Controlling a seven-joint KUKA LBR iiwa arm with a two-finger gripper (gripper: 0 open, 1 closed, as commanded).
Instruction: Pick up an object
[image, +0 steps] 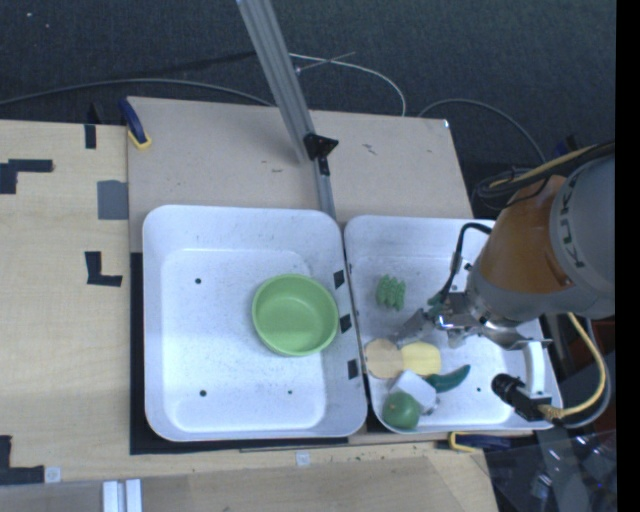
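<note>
The right bin (400, 235) holds several small objects. A green bumpy piece (390, 292) lies near its left wall. Toward the front sit a tan round piece (381, 357), a yellow piece (421, 357), a white block (412, 385), a green ball (402, 410) and a dark green curved piece (453, 377). My gripper (415, 327) hangs low in this bin, just above the tan and yellow pieces and to the right of the bumpy piece. I see nothing held in it.
A green bowl (294, 314) stands in the left bin (200, 240) close to the divider. A grey pole (285, 80) slants down from the top to the bins' back edge. Cables trail along the right side.
</note>
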